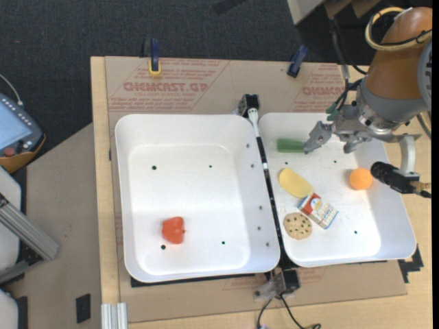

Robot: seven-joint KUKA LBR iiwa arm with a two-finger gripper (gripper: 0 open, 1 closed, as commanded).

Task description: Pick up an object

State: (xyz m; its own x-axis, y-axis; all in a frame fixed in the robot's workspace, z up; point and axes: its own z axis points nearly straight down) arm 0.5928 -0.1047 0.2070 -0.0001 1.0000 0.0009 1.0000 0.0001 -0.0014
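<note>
Five loose objects in the right-hand bin (391,245), centre right of frame: green block (291,144) at the bin's upper left, yellow piece (294,182) below it, round cookie (297,225) just beside red-white packet (319,211) lower down, orange ball (360,178) toward the right. One red object (173,229) alone in the left-hand bin (130,184), lower left. Gripper (333,146) over the right-hand bin's upper part, just right of the green block, fingers spread apart, nothing between. Grey arm (394,81) at upper right.
</note>
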